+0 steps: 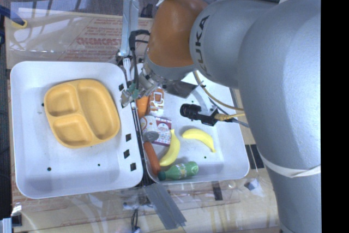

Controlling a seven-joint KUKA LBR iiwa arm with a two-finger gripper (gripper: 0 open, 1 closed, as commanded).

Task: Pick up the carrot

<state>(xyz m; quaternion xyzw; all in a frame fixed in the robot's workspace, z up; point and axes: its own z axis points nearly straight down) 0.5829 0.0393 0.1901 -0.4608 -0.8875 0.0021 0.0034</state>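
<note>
Slim orange carrot (pixel 151 156) lay along right white plastic bin (pixel 235 165) left wall, 7 o'clock of bin centre, touching yellow banana (pixel 171 150). Gripper (pixel 137 94) hovered at 11 o'clock; opening not discernible. Risk: wall blocking finger, banana snagged.

I read "KUKA" in dark letters on the grey arm (pixel 203 43). Red print on the cardboard sheet (pixel 92 38) beyond the bins is too blurred.

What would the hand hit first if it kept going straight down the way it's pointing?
Probably the carrot by the right bin's left wall; the hand is right over its top end. Depth is hard to judge from this slanted view.
</note>
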